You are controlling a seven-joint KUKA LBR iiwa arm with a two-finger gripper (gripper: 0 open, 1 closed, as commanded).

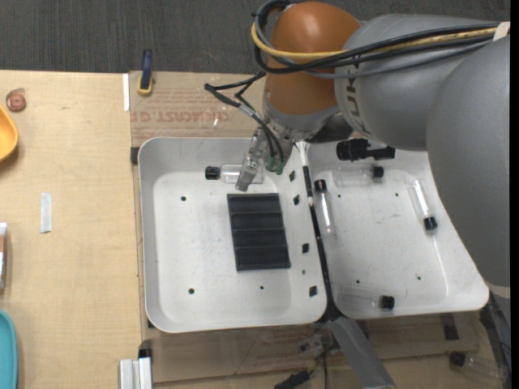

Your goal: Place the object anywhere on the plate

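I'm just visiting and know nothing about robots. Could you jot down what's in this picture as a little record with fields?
arm: grey, orange band, reaching in from the right
gripper: over the far part of the left bin, just beyond the plate
plate: dark, ribbed, rectangular, flat in the left bin
object: small clear piece with a black end, lying beside the gripper, off the plate
right bin: holds a clear tube with a black tip

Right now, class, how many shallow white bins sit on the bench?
2: the left bin holds a black ridged plate; the right bin adjoins it, partly hidden under the arm.
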